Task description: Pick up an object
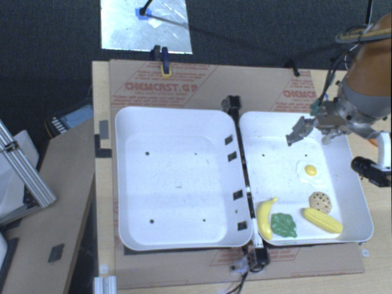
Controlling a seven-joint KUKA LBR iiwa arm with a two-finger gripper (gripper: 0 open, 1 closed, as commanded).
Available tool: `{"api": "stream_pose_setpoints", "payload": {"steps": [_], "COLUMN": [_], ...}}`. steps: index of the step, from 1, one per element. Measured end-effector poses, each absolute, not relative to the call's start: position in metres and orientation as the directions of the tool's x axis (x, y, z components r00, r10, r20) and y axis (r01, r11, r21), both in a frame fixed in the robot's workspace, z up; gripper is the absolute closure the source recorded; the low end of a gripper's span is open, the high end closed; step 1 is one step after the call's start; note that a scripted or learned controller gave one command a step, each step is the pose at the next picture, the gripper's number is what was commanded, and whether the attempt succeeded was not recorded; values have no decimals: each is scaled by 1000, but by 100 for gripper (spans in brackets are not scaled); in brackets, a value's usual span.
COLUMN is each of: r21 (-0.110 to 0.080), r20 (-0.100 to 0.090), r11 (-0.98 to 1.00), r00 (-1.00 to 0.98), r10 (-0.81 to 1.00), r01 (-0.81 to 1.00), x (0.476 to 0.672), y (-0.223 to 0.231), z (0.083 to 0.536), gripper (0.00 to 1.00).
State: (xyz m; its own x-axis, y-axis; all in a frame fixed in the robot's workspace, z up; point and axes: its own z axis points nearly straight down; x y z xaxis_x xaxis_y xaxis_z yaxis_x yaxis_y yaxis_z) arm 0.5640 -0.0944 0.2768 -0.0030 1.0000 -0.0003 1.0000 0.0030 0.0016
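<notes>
The right bin (278, 122) holds several toy foods. A fried egg (310, 171) lies right of the bin's middle. Along the front wall lie a yellow banana (265, 218), a green leaf (283, 225), a brown cookie (320, 201) and a yellow corn cob (322, 220). My gripper (312, 136) hangs over the back right part of this bin, above and behind the egg. Its fingers (298, 131) are spread open with nothing between them.
The left bin (125, 164) sits beside the right one, with a black divider strip (240, 164) between them. Both rest on a cardboard sheet (184, 81). A black fixture (370, 169) sticks in at the right edge. A metal rail (21, 167) stands at far left.
</notes>
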Motion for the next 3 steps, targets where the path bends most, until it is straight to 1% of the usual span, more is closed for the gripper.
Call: {"api": "stream_pose_setpoints", "payload": {"steps": [1, 2, 3], "r21": [14, 22, -4], "r20": [1, 2, -1], "r11": [11, 8, -5], "r00": [-11, -8, 5], "r10": [1000, 1000, 1000], "r01": [1000, 1000, 1000], "x": [540, 485, 490], "y": [-37, -17, -85], "z": [396, 545, 436], "gripper": [0, 0, 0]}}
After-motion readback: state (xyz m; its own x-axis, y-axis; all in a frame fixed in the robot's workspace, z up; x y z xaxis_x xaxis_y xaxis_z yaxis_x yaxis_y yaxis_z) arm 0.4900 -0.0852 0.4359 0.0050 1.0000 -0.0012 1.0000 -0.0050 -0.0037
